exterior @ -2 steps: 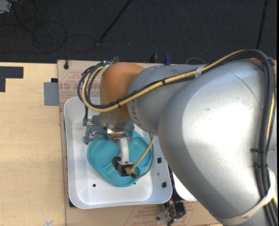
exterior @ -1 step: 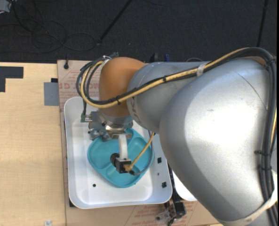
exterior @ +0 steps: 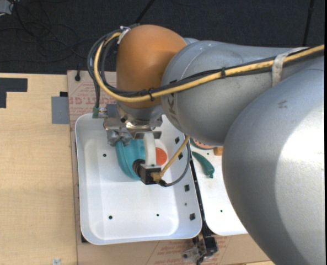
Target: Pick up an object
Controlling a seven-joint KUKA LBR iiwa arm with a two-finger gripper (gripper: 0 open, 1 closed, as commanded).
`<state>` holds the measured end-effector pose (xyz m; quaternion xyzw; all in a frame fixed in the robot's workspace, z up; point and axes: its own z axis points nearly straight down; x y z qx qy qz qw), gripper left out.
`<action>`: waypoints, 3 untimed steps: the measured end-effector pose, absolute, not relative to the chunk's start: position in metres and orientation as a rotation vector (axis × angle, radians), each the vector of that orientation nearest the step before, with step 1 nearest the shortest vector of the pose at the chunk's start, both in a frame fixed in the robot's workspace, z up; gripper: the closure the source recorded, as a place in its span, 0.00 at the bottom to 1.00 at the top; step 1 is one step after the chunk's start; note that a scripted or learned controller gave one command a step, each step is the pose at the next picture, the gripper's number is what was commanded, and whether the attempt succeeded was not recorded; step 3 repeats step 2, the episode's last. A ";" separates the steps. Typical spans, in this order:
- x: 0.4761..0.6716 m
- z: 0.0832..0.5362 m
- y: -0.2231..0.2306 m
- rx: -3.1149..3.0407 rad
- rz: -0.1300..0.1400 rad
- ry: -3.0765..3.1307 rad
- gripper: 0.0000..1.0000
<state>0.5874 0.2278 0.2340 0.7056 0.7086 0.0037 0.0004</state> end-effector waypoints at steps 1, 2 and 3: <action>0.503 0.304 0.245 2.218 -0.004 2.232 1.00; 0.529 0.197 0.203 2.230 -0.026 2.220 1.00; 0.529 0.197 0.203 2.230 -0.026 2.220 1.00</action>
